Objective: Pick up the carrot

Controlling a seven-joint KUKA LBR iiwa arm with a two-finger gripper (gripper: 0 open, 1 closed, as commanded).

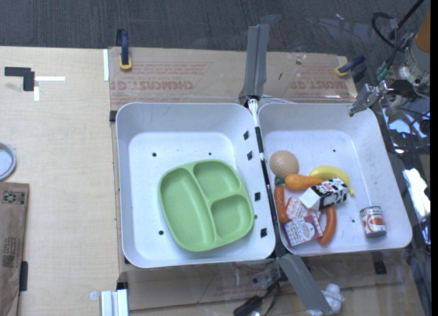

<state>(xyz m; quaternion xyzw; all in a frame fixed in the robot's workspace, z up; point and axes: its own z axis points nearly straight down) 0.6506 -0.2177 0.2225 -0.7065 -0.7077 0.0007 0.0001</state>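
Note:
The carrot (303,182) is a short orange piece lying in the middle of the right bin (342,140), its thick end pointing left. It touches a tan round potato (284,163) behind it and a small black-and-white carton (329,193) at its right. My gripper (366,99) hangs over the far right corner of the right bin, well behind and to the right of the carrot, with nothing seen in it. The arm (421,61) enters at the top right edge.
A banana (333,174), two orange sausages (279,202) (329,226), a red-and-white packet (302,224) and a small can (373,221) crowd the right bin. The left bin (137,171) holds a green divided plate (205,204). Blue clamps (123,49) sit at the back.

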